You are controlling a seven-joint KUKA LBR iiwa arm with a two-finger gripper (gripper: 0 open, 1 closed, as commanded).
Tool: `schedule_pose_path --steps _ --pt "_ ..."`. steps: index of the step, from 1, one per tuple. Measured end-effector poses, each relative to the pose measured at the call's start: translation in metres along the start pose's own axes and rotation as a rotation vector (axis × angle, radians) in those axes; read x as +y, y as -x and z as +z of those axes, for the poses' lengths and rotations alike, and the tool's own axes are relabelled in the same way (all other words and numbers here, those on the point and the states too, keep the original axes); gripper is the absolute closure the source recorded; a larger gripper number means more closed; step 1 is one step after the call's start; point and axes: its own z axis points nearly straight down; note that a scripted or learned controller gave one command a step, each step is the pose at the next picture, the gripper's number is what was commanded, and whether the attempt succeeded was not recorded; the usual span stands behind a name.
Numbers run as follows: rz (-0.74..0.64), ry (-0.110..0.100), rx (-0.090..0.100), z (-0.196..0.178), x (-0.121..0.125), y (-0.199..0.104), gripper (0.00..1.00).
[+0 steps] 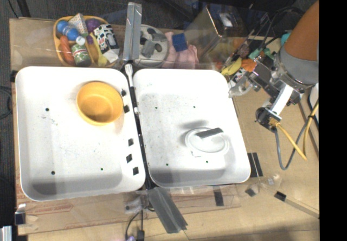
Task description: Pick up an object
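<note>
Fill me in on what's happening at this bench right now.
A robot arm sits off to the right of two white bins, with its end effector by the right bin's upper right corner, outside it. Nothing shows between its fingers. A yellow bowl rests in the left bin, and a white round lid-like object with a grey piece on it lies in the right bin. No pick has happened yet.

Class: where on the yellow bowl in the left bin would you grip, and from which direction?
Probably the rim of the yellow bowl, from above. It sits upright with its opening up, so one finger could go inside and one outside the thin wall. The side away from the left bin's divider wall looks roomier.
</note>
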Motion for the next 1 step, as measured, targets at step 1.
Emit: schedule_pose_path --steps 1 --pt "0.329 -0.005 -0.003 0.0910 -0.0116 -0.0162 0.00"
